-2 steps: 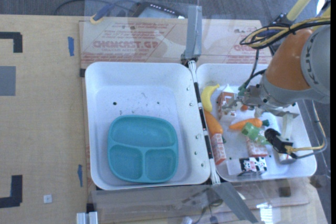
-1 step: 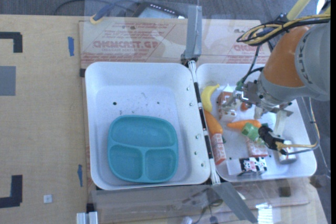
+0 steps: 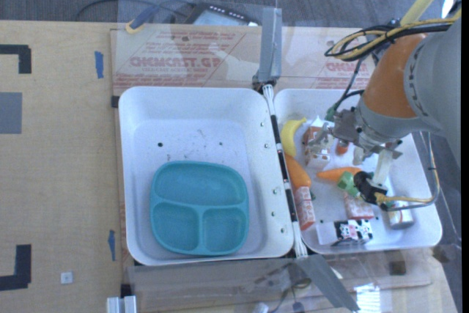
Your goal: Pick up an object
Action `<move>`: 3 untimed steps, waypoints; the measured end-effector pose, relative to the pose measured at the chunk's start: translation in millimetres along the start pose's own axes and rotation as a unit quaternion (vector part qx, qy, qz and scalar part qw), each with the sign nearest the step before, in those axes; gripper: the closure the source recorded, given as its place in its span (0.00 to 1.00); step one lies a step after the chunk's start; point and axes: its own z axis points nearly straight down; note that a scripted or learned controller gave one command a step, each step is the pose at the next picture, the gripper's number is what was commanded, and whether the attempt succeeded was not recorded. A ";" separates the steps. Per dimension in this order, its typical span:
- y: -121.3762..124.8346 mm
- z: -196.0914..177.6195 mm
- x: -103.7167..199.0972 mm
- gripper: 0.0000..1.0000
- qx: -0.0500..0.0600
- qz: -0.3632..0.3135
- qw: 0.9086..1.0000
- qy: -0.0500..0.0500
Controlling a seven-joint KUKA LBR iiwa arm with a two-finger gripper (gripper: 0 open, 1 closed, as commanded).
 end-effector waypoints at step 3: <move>9.6 -80.7 29.2 0.00 0.018 0.059 0.998 -0.005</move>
